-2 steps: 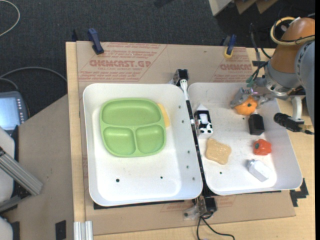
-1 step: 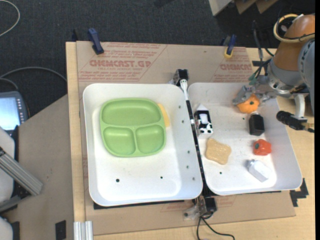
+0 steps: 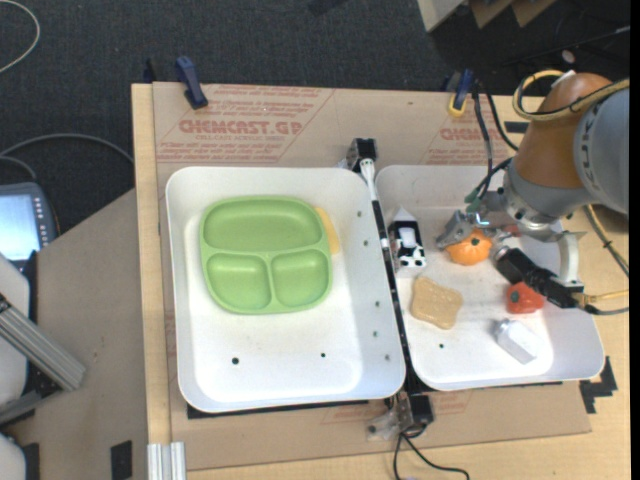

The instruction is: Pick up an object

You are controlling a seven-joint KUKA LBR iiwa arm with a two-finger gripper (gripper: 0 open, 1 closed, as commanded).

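Note:
My gripper (image 3: 470, 232) is low in the right bin (image 3: 570, 363), near its far middle. It stands open, right over a small orange fruit (image 3: 468, 252) that touches the bin floor, and nothing is lifted. A black-and-white cow toy (image 3: 405, 244) lies to the left by the dividing wall. A tan bread slice (image 3: 436, 304) sits in front of the fruit. A red strawberry-like piece (image 3: 522, 299) and a grey-white block (image 3: 515, 340) lie toward the near right.
The left bin (image 3: 190, 358) holds a green divided plate (image 3: 266, 254) with a yellow thing (image 3: 327, 230) peeking out at its right edge. The arm's wrist hangs over the right bin's far right corner.

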